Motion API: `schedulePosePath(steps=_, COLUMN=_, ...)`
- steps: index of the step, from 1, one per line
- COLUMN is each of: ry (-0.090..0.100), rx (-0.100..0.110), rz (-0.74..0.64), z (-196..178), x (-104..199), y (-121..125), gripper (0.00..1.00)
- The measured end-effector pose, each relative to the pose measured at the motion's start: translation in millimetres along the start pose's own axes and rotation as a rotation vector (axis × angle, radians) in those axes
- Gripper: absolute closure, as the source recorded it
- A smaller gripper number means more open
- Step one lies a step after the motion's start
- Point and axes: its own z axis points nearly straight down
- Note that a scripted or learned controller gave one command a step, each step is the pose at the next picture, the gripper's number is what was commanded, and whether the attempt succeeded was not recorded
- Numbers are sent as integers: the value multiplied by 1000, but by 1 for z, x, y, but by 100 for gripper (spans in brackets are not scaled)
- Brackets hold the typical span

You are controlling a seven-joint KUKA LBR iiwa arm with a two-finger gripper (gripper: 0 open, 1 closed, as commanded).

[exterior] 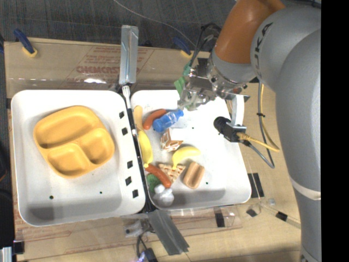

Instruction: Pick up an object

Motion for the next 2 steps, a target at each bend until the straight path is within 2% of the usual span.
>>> schedulePosePath(steps=1, ry=-1, rx=7, rz=-51, z=60, x=-23, y=-40, gripper=100)
schedulePosePath(steps=2, ry=2, rx=-11, rz=224, z=75, x=-10, y=-12, gripper=100)
